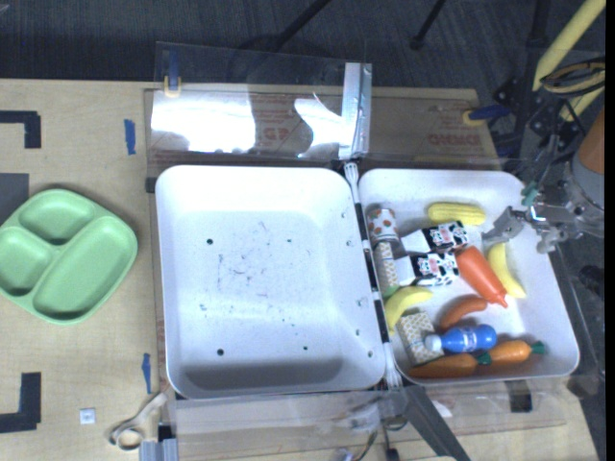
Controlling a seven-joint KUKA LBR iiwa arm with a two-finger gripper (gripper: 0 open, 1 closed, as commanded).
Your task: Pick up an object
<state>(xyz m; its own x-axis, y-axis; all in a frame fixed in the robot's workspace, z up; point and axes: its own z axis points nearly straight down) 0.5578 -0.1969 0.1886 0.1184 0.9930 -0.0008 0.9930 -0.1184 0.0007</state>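
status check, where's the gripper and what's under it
Gripper over right bin's far right edge, nothing between its fingers. Nearest: banana, carrot. Toys crowded close together.

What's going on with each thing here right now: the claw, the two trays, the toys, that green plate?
Gripper: over the right bin's far right side, nothing visible between its fingers.
Right bin: holds the pile of toy food.
Carrot: lying slanted on the pile.
Blue bottle: on its side.
Left bin: bare white floor.
Green plate: on the bench, left of both bins.

Robotics lab, taped wooden bench point(77, 113), white bins point(255, 200), tripod legs point(437, 8), cables point(538, 113)
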